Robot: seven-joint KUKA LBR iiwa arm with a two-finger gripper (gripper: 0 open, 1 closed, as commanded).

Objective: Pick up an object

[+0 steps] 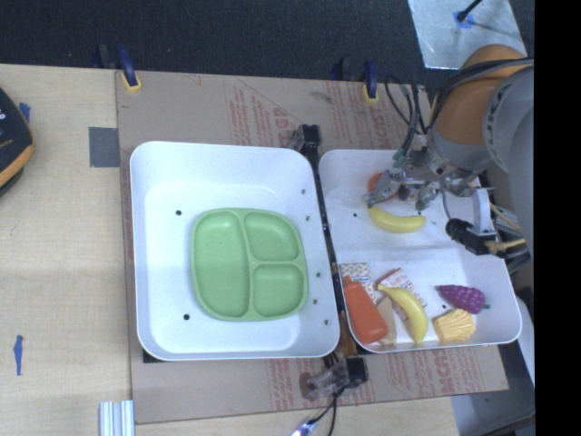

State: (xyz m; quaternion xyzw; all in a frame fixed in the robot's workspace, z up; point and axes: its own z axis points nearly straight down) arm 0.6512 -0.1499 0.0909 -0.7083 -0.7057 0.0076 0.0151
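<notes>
Your gripper [406,189] hung low near the far edge of the right bin [508,330], just above a banana [397,220]; you could not tell its state. Nothing looked lifted, so the pick remained undone. The arm [481,107] reached in over the bin's far right corner, wrist bent downward.

2 bins side by side on the bench [64,271]. Left bin [154,175] holds a divided plate [247,263] near its middle. Right bin [349,175]: 1 banana [397,221] at the far end just below my gripper [407,189]; near end, left to right: carrot [365,314], second banana [408,309], corn [454,325], grapes [461,296] behind the corn.
</notes>
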